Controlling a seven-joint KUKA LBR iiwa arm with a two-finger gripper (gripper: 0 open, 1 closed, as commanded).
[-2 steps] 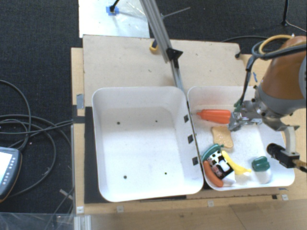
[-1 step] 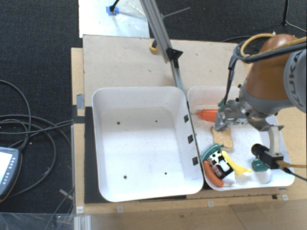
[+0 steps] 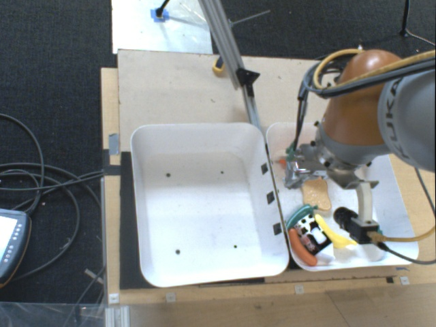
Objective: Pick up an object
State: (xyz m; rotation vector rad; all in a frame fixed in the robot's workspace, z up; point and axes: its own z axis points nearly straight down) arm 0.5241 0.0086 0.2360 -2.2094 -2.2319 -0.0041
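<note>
The right bin (image 3: 398, 182) holds a pile of small objects near its front left corner. Among them are a tan bread-like piece (image 3: 317, 196), a yellow banana shape (image 3: 335, 236), a red-orange piece (image 3: 302, 246), a green-rimmed item (image 3: 299, 216) and a black-and-white item (image 3: 314, 233). My gripper (image 3: 296, 172) hangs low over the right bin's left side, just behind the tan piece and close to the bin's wall. The arm's wrist covers it from above. I see nothing held in it.
The left bin (image 3: 204, 203) lies beside the right one, sharing the middle wall (image 3: 271, 196). A slanted metal pole (image 3: 228, 43) crosses the back of the bench. A black fitting (image 3: 354, 225) with a white tube and a yellow hose lies over the right bin's front.
</note>
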